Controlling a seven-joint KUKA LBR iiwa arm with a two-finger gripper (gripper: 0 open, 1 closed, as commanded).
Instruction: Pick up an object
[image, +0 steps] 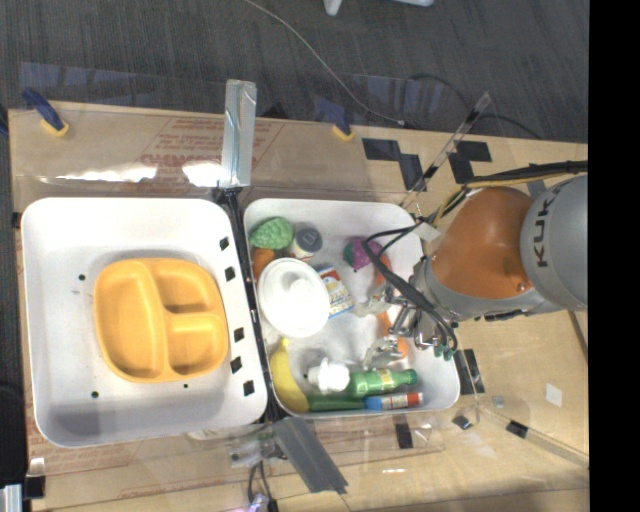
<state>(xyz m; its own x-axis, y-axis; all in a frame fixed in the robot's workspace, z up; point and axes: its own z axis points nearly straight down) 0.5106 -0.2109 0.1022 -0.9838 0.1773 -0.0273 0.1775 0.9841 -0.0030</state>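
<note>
**Operator A:** Camera view check, please. Where did I have the arm?

**Operator B:** I logged the grey arm with the orange band (487, 252) reaching in from the right, over the right shallow white bin (425, 222). Its two-finger gripper (392, 335) hung low in that bin's right part, amid dark cables.

**Operator A:** End effector condition?

**Operator B:** I could not tell; nothing was visibly between its tips.

**Operator A:** Candidate objects?

**Operator B:** All in the right bin. I recorded a round white plastic bowl (294, 296) left of centre, a green bumpy ball (271, 234) at the upper left, a green plastic bottle (383, 381) lying on its side along the lower wall just below the gripper, a white cap-shaped piece (329, 377) touching the bottle's left end, and a yellow banana-shaped item (286, 381) in the lower left corner.

**Operator A:** Left bin?

**Operator B:** The left shallow white bin (60, 228) held a yellow divided plastic tray (160, 318), well apart from the gripper.
</note>
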